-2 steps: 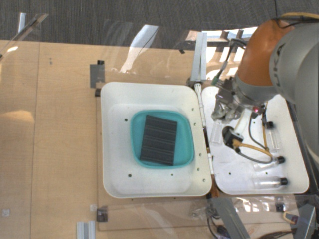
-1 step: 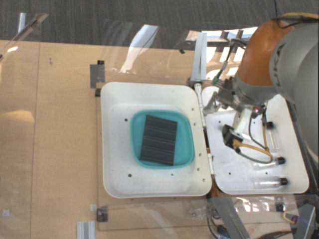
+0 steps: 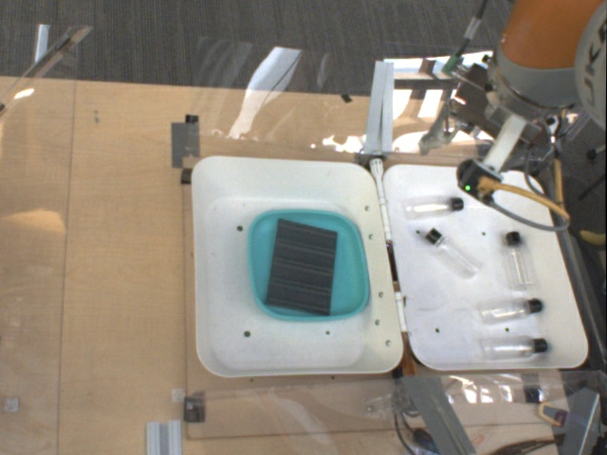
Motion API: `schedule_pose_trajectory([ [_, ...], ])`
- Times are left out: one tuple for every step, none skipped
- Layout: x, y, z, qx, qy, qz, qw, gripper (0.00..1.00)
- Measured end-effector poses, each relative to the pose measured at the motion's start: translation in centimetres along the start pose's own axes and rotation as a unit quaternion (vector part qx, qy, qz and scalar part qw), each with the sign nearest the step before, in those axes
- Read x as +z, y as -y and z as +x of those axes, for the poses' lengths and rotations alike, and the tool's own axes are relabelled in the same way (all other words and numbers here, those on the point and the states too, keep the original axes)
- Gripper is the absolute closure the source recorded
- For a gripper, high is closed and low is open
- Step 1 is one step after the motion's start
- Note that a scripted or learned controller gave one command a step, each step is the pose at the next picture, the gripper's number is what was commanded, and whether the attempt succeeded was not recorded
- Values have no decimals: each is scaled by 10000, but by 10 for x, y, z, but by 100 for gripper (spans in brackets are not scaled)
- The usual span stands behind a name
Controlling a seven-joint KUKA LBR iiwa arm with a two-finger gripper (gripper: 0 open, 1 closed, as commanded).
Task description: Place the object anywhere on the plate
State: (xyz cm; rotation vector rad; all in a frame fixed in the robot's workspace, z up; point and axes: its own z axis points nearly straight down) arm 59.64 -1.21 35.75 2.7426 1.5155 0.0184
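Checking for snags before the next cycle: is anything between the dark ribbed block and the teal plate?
Nothing visible stands between them. The dark ribbed block already lies flat on the teal plate in the left bin. The clear vials lie apart in the right bin, beyond the divider between the bins.

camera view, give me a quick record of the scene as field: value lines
left bin: holds a teal plate
on plate: dark ribbed rectangular block, lying flat
right bin: several clear vials with black caps, scattered
arm: top right, above the right bin's far edge
task state: block rests on the plate
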Motion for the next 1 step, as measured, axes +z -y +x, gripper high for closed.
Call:
schedule_pose_trajectory([
  [-42, 17, -53, 1103, 7, -1, 9939, 0],
])
